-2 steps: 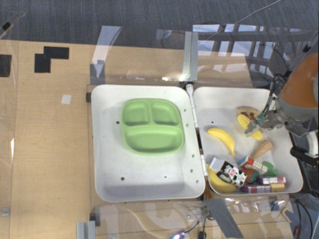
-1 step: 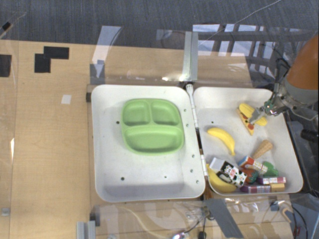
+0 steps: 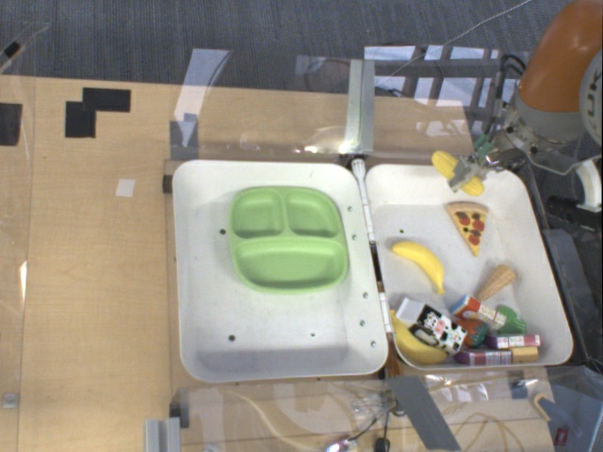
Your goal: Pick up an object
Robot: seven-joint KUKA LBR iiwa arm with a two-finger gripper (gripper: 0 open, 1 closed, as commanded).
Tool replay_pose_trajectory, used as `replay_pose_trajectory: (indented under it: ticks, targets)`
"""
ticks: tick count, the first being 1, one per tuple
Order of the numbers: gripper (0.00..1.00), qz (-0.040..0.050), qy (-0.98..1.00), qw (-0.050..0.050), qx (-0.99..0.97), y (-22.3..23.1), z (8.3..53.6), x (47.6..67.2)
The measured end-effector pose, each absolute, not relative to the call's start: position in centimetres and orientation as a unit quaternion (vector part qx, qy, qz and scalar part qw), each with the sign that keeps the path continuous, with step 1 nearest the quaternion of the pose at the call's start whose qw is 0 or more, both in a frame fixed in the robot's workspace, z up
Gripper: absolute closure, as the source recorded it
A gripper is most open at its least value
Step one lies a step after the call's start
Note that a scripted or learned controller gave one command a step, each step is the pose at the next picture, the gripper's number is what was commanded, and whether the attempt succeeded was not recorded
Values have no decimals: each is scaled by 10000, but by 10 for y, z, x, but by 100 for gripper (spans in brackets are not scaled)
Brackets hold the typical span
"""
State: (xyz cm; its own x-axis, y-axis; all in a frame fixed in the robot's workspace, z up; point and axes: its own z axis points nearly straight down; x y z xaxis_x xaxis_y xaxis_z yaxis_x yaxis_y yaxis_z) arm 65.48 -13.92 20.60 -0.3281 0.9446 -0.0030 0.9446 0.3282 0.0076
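My gripper (image 3: 474, 161) hangs over the far edge of the right bin (image 3: 546, 281), reaching in from the upper right. It is right at a small yellow object (image 3: 449, 168) lying by the bin's back wall, and it overlaps that object's right end. In the same bin, a toy pizza slice (image 3: 469, 224) lies below the gripper. A banana (image 3: 420, 262) lies near the middle.
The left bin (image 3: 203, 328) holds a green divided plate (image 3: 285, 238). The right bin's near corner is crowded: a second banana (image 3: 415, 347), a black-and-white spotted item (image 3: 434, 326), a wooden-handled piece (image 3: 496, 282) and several small colored pieces (image 3: 497, 342). A metal divider (image 3: 361, 121) stands behind the bins.
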Motion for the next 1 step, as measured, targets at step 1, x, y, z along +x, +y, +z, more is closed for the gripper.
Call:
replay_pose_trajectory:
  ticks: [1]
  targets:
    - [100,21,8251,27,5650,-80,237,630]
